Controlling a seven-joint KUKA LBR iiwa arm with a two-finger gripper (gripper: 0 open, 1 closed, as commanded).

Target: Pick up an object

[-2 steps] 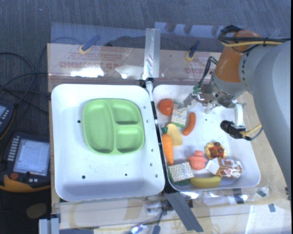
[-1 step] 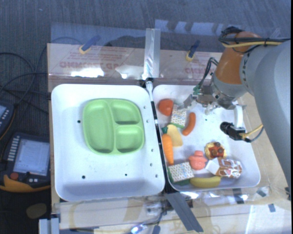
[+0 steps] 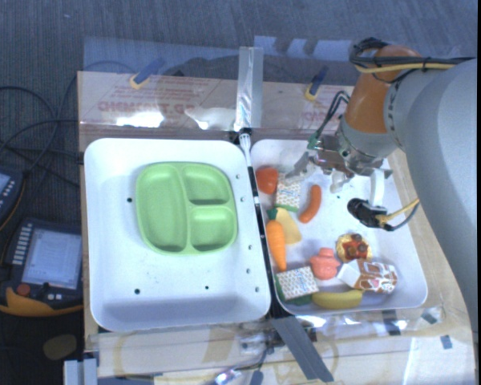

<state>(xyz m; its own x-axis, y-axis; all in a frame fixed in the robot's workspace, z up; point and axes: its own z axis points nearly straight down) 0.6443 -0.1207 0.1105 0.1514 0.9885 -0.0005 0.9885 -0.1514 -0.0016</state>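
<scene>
1. Camera view, arm: reaches in from the right, gripper (image 3: pixel 330 160) poised low over the upper part of the right bin (image 3: pixel 413 251), just above the sausage (image 3: pixel 310 203) and the patterned block (image 3: pixel 288 192).
2. Camera view, tool state: cannot tell whether parted or closed from this slant; nothing visibly lifted with it.
3. Camera view, candidates: all lying in the right bin, namely tomato (image 3: pixel 266 179), sausage, carrot (image 3: pixel 276 243), pink toy (image 3: pixel 325 265), banana (image 3: pixel 337 299), wrapped packet (image 3: pixel 375 277).
4. Camera view, left bin (image 3: pixel 112 279): carries a green divided plate (image 3: pixel 187 207), with no food item on it.
5. Progress, as a judgement: approach seemingly made, pick not yet done; grasping, lifting and clearing the bin wall all left.
</scene>
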